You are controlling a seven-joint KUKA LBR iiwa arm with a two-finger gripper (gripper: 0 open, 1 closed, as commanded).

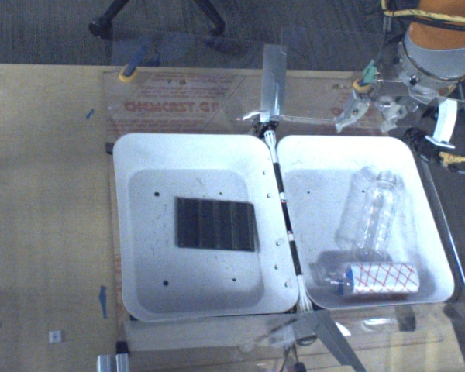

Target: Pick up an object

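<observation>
The left bin holds a dark ribbed rectangular pad; the right bin holds a clear plastic bottle and, near its front edge, a red-checked white tube; the gripper hovers above the right bin's far rim — fingers apart, holding nothing.

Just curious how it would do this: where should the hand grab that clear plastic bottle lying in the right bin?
Probably across the middle of the clear bottle, from above. It lies on its side, its rounded body exposed, and its lower end sits close to the red-patterned packet.
</observation>
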